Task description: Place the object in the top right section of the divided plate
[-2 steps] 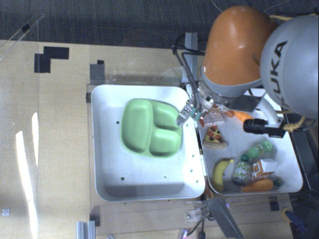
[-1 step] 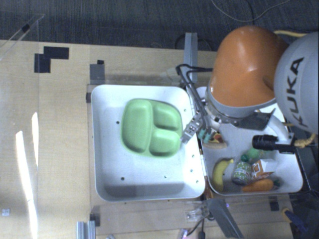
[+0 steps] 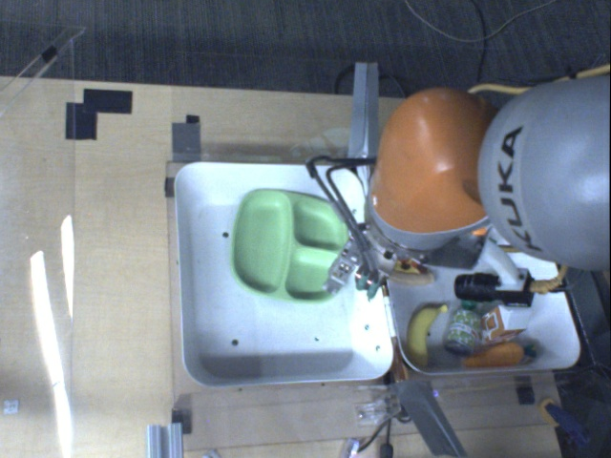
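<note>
"KUKA" reads on the grey arm (image 3: 544, 175). Gripper (image 3: 346, 273) at the green divided plate's (image 3: 272, 241) right edge; finger state indiscernible. Left bin (image 3: 205, 351) has open floor below the plate.

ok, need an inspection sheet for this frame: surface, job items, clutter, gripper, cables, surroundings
Surface: wooden bench bearing two white bins; left bin, right bin partly under the arm.
Job's things: green divided plate in the left bin, three sections, none seen holding anything.
Clutter: banana, bottle with green label, carrot and an orange-and-white packet in the right bin.
Gripper: gripper at the plate's right edge; nothing seen between its fingers; open or shut unclear.
Cables: black cable looping off the wrist; thin cable on the floor.
Surroundings: dark carpet, black tape marks on the bench.
</note>
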Controlling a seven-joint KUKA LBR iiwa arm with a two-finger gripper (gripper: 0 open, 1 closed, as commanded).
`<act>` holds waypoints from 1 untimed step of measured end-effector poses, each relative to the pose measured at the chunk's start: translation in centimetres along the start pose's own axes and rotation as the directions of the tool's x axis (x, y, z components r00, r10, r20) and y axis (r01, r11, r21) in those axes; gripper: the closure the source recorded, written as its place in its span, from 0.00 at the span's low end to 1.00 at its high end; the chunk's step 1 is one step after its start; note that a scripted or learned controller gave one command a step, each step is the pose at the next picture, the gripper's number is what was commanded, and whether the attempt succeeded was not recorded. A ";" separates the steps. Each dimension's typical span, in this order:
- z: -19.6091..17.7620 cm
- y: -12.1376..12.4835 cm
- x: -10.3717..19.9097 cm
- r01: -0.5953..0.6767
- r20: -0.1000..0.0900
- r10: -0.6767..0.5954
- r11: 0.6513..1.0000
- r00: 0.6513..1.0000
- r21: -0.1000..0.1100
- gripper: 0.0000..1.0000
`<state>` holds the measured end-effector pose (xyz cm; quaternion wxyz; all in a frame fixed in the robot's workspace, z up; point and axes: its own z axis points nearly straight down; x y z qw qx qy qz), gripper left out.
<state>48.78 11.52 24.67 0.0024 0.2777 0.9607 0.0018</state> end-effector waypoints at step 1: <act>1.9 0.1 -2.5 0.046 0.001 -0.046 0.999 0.999 0.000 1.00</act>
